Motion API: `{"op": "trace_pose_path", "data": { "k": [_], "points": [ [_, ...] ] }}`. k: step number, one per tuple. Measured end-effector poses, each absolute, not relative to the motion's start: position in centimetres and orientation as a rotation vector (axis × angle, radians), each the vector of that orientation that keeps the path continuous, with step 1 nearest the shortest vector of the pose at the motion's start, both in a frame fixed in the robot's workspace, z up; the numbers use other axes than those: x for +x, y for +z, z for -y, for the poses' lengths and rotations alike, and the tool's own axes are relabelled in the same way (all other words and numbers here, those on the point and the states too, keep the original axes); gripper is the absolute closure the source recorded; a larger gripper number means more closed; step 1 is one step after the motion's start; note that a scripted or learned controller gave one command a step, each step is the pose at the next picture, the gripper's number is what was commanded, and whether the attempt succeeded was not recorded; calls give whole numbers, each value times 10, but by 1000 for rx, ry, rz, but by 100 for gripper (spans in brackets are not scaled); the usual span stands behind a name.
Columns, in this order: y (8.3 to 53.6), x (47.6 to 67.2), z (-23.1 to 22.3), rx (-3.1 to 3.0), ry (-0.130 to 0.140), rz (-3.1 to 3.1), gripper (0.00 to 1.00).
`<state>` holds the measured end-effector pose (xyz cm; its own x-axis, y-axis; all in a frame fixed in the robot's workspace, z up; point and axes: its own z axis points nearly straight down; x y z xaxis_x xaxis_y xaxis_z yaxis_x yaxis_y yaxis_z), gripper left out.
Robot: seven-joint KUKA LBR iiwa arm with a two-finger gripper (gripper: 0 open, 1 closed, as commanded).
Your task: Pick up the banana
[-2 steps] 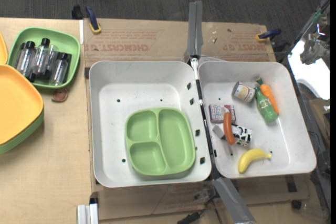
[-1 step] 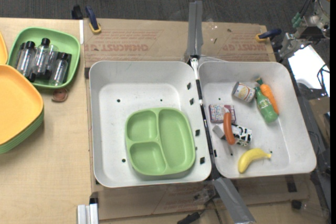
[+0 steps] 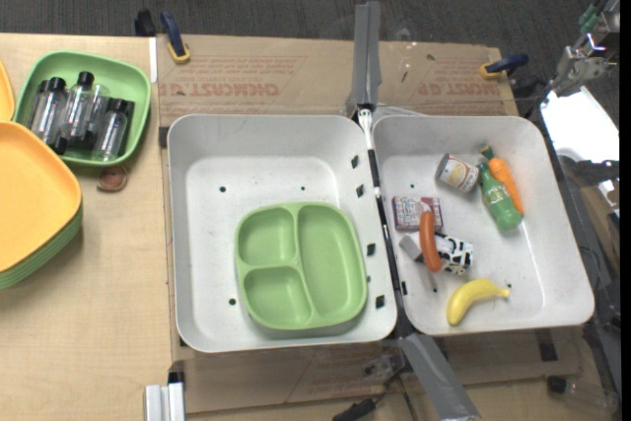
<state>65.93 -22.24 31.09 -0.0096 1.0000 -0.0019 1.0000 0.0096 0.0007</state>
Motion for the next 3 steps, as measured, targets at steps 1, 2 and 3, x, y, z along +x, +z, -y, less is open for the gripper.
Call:
{"op": "trace_pose_path", "data": {
  "k": [1,2,3],
  "points": [
    [337,646,223,2226,-2,-2215,100],
    [345,646,223,2223,-3,-2216,100],
    [353,647,223,2220,-5,-2219,100]
  ]
}}
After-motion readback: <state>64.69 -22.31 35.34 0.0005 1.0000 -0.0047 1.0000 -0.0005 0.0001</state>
